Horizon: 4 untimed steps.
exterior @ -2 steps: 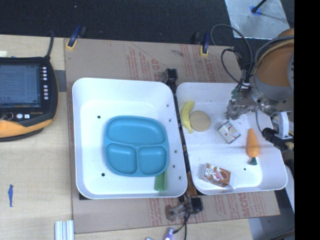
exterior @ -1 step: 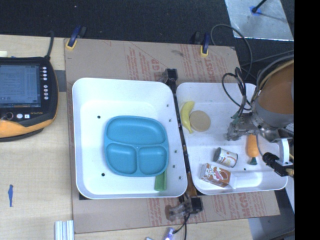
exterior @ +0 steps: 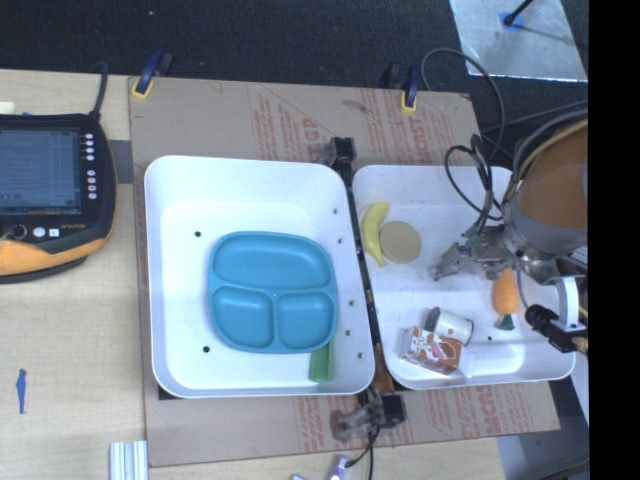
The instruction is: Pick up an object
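My gripper (exterior: pixel 452 262) hangs low over the middle of the right bin (exterior: pixel 440 183), on the bare white floor just right of a tan round disc (exterior: pixel 400 241). A yellow banana (exterior: pixel 373 232) lies beside the disc, near the bin's left wall. An orange carrot (exterior: pixel 506 293) sits under the wrist, partly covered by the arm. A small cup on its side (exterior: pixel 451 325) and a printed packet (exterior: pixel 433 351) lie near the front wall. Nothing shows at the gripper's tip.
The left bin (exterior: pixel 170 268) holds a blue divided plate (exterior: pixel 271 290) and a green piece (exterior: pixel 320 365) against its front right corner. A tablet controller (exterior: pixel 45 183) rests on the bench at far left. Cables (exterior: pixel 470 158) loop over the right bin's back edge.
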{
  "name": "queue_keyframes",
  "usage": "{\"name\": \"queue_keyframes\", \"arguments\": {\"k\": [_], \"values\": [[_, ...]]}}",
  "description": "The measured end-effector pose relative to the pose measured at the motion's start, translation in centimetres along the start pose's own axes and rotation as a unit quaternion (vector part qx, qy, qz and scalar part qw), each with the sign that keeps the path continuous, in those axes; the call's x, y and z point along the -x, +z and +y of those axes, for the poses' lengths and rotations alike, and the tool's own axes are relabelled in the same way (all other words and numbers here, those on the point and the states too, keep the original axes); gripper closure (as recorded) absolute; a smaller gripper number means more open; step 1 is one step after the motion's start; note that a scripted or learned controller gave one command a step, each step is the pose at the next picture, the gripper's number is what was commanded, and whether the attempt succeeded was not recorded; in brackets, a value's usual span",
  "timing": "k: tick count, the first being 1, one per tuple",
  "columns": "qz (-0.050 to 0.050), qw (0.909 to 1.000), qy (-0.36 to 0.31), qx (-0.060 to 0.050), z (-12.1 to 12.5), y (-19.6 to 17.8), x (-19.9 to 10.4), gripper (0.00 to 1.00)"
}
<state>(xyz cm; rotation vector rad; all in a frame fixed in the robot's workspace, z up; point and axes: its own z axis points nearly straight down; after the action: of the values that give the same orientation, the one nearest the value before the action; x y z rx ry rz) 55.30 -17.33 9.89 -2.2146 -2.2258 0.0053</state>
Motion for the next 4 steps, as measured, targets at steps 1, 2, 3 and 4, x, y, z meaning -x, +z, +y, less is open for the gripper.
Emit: {"name": "queue_keyframes", "arguments": {"k": [1,2,3,4], "values": [[0.0,1.0,0.0,0.002,7.4,-10.3,3.1,0.0],[0.0,1.0,0.0,0.0,2.4,-5.9,3.9,0.0],[0.0,1.0,0.0,0.0,0.2,-6.0,3.9,0.0],[0.0,1.0,0.0,0.001,1.3,-4.6,3.9,0.0]]}}
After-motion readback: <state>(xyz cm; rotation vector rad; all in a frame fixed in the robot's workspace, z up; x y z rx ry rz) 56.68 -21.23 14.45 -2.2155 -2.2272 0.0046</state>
